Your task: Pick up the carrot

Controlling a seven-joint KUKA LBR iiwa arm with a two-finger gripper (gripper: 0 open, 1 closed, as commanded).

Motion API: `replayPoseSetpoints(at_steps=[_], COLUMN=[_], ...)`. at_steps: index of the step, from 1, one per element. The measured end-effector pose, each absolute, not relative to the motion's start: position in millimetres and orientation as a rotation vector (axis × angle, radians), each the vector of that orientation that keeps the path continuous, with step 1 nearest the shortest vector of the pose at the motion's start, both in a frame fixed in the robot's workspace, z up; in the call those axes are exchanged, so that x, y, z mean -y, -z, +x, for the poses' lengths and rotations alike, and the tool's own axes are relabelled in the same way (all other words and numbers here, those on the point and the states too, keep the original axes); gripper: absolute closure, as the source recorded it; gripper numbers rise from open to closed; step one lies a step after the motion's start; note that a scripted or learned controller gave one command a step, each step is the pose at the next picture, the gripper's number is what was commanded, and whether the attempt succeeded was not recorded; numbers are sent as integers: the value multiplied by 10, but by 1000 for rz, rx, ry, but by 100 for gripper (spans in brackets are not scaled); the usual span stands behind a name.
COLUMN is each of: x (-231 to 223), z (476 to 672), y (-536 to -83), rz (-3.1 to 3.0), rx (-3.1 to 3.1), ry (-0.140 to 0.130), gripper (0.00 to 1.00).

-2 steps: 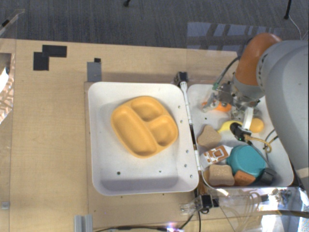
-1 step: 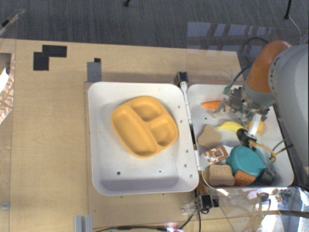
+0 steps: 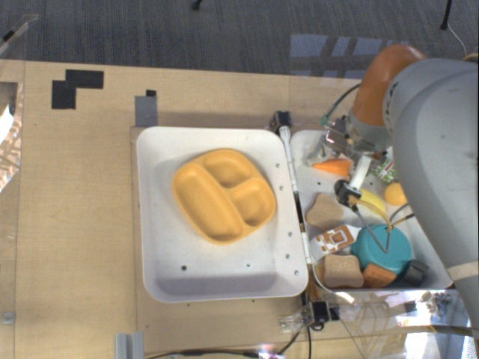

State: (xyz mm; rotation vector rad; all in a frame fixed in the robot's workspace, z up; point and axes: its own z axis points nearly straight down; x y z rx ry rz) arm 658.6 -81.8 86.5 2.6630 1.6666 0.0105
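The grey arm (image 3: pixel 434 126), easily the biggest thing here, reaches in from the right over the right bin (image 3: pixel 303 144). Its gripper (image 3: pixel 338 137) hangs at that bin's far end. I cannot tell whether the pincer is spread or pressed together, and nothing is visibly pinched in it. The carrot (image 3: pixel 333 167) lies on its side on the bin floor just beside the gripper, its thin end pointing toward the wall between the bins. Whether they touch I cannot tell.

It looks like a small play-food piece, so I would judge it light, stiff and smooth. That makes it hard to crush, but it may roll or squirt out of a pinch near the tapered tip. The best hold seems to be across the thicker half, closing across its width.

Grey carpet (image 3: pixel 224 21) lies beyond the pale wooden bench (image 3: pixel 75 223), which bears black tape marks (image 3: pixel 75 87). The left bin (image 3: pixel 217 275) holds a yellow divided plate (image 3: pixel 224 194). The bin floors are white and glossy, so they probably give little friction.

The right bin is crowded toward its near end with a teal bowl (image 3: pixel 382 249), two bread pieces (image 3: pixel 323 212) and a waffle-patterned piece (image 3: pixel 334 238). A banana (image 3: pixel 370 203) sits near the carrot's thick end. There is bare floor on the carrot's left. The bin's far wall is close, so I would judge a descent from straight above to be the most workable.
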Motion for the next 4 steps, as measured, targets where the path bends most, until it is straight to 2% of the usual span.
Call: replayPoseSetpoints(at_steps=[1,2,3,4], x=[1102,1080,1102,1101], z=[6100,6138,5993,5983], y=[-870,-1004,-1952,-1933], rz=[2764,2754,3008,3009], rx=[-1487,-1498,-899,-903], ry=[-6,-19,-12,-5], gripper=[0,100,100,0])
